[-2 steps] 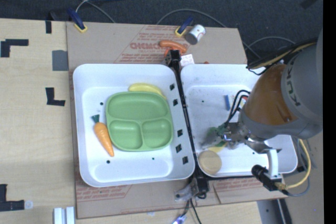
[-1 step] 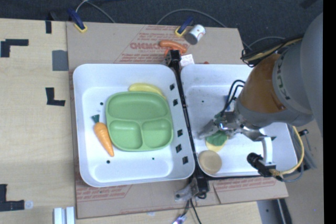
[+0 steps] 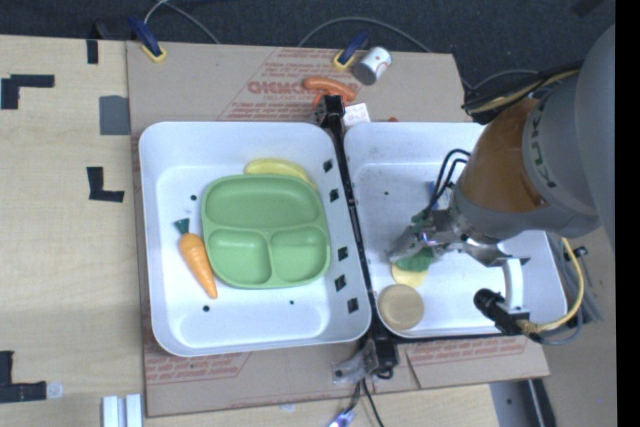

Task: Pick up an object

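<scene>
A small yellow-and-green object [image 3: 410, 263] lay on the floor of the right bin [image 3: 400, 170], low and toward its 7 o'clock corner, soft-edged and matte; its true outline could not be made out, since the gripper [image 3: 428, 240] sat over its upper part. The gripper was down on or just above that object, and whether it was open, closed or gripping could not be told from this slanted view. At 6 o'clock of the object, just beside it, stood a round tan disc-like piece [image 3: 402, 307], smooth-topped, close to the bin's near wall. The arm [image 3: 520, 175] came in from 3 o'clock: a broad orange band above a grey rounded casing, which covered much of the right bin's far side. Black cables looped by the wrist, and a yellow cable curled at the bin's 4 o'clock corner. The left bin [image 3: 160, 215], glossy white plastic with rounded corners, held a green compartmented plate [image 3: 266, 230] with three recesses, smooth and moulded. A pale yellow item [image 3: 275, 168] showed at the plate's 12 o'clock edge, mostly hidden beneath it. An orange carrot [image 3: 197, 261] with a green tip, tapered, lay at the plate's 9 o'clock, touching or nearly so. Both bins rested on printed brown cardboard [image 3: 280, 85] over a pale wood bench.
</scene>
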You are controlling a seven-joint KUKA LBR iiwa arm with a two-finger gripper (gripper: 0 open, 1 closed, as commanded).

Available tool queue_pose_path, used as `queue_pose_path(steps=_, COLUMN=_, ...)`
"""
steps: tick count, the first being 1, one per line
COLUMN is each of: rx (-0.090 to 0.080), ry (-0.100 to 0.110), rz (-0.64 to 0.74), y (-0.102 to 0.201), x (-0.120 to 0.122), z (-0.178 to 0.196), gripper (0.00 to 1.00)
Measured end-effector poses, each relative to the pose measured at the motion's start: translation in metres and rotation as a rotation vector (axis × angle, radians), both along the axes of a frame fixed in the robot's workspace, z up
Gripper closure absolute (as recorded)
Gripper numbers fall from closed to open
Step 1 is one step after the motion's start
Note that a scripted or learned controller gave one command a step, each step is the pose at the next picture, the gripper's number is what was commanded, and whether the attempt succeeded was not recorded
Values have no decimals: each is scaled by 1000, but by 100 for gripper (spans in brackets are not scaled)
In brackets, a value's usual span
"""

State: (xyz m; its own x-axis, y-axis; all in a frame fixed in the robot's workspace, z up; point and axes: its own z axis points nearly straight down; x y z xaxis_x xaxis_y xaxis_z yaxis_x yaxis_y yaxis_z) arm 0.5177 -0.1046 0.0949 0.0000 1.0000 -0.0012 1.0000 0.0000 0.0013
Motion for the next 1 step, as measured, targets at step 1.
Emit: queue_pose_path(steps=1, rx=1, ry=2, rz=2, y=48, x=44, z=89, gripper=100)
